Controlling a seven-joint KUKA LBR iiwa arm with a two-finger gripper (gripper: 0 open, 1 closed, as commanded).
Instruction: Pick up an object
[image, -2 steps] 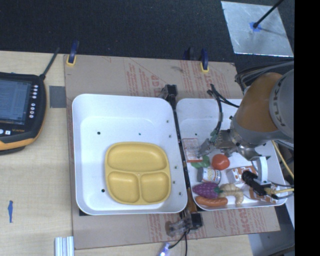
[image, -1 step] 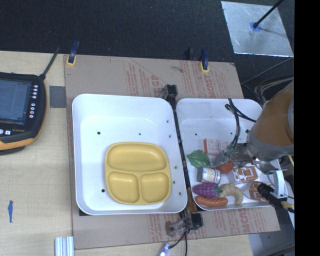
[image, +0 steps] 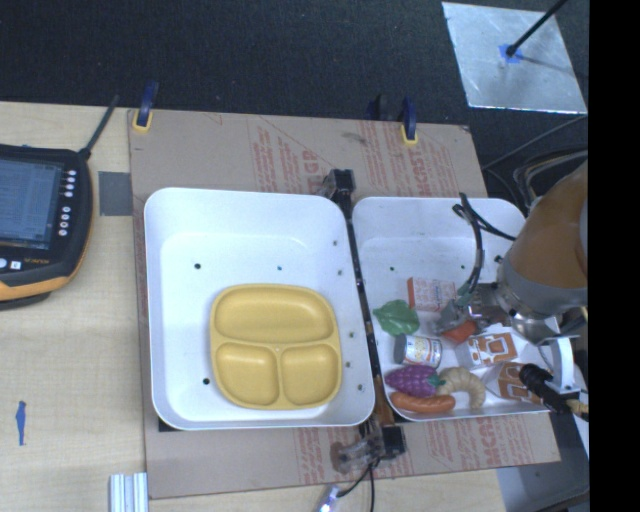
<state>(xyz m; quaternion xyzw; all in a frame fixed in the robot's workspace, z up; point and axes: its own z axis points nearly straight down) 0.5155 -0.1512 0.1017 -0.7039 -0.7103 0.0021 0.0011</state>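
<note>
The right white bin (image: 420, 225) holds several small items. A green leafy toy (image: 397, 317) lies near its left wall, with a small can (image: 422, 350) on its side just below it. A purple grape bunch (image: 412, 379), a hot dog (image: 422, 403) and a tan pastry piece (image: 466, 386) sit along the front. A red-and-white packet (image: 433, 292) lies in the middle. My gripper (image: 463, 318) hangs low over the bin's centre right, right above a small red object (image: 459, 333). The grey and orange arm (image: 548, 250) hides the bin's right side.
The left white bin (image: 180, 230) holds a yellow three-compartment tray (image: 275, 345). Two orange-and-white cartons (image: 492, 347) (image: 514, 381) lie at the right bin's front right. A tablet controller (image: 35, 215) rests on the bench at far left. Clamps and cables stand between the bins.
</note>
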